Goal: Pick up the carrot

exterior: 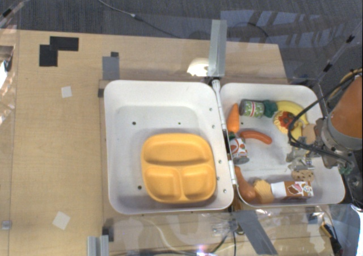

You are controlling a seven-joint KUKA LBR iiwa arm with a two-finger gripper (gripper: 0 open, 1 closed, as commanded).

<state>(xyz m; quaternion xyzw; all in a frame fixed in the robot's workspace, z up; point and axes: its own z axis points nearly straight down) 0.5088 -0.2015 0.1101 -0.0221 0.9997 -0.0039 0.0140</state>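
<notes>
carrot [233, 117] lies at the right bin's [317, 91] left wall, beside a green bottle [255, 108]. tool [299, 161] hovers near the bin's right side, well apart from it. can't tell tool state.

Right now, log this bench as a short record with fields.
left bin: yellow divided tray
right bin: carrot at left wall, green can, banana, sausage, small can, other food items along front wall
tool: over right bin's right side, apart from the carrot
tool fingers: unclear
carrot: lying in bin, not picked up
</notes>
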